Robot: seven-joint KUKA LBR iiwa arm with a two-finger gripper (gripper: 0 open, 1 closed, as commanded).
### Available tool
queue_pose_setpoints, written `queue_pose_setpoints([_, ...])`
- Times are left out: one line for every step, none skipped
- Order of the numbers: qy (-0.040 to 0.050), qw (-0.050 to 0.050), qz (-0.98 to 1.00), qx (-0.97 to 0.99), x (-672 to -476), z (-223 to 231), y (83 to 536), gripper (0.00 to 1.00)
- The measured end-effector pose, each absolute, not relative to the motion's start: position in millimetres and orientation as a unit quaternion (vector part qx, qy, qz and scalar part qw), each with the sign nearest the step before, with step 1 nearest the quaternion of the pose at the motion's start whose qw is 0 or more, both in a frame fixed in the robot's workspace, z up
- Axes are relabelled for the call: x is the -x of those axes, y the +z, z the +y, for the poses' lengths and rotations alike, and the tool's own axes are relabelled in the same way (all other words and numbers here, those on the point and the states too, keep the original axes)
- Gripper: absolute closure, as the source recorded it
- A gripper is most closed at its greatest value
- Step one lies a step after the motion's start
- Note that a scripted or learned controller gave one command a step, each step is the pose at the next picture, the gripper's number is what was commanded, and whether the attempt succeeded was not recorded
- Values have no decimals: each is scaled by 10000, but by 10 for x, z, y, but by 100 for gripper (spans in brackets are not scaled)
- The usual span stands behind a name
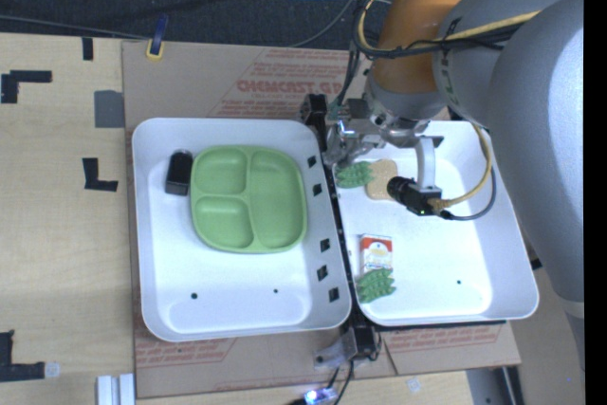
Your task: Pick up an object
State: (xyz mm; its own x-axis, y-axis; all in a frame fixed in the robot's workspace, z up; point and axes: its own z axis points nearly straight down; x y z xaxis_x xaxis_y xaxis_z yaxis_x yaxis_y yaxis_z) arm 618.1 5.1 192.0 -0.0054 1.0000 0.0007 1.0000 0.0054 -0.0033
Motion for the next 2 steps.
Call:
queue_pose_setpoints([8,13,-7088,7054,-6037,461,1955,100])
queue_pose_setpoints([-1,9,-7094,7048,-5898,948,2135,100])
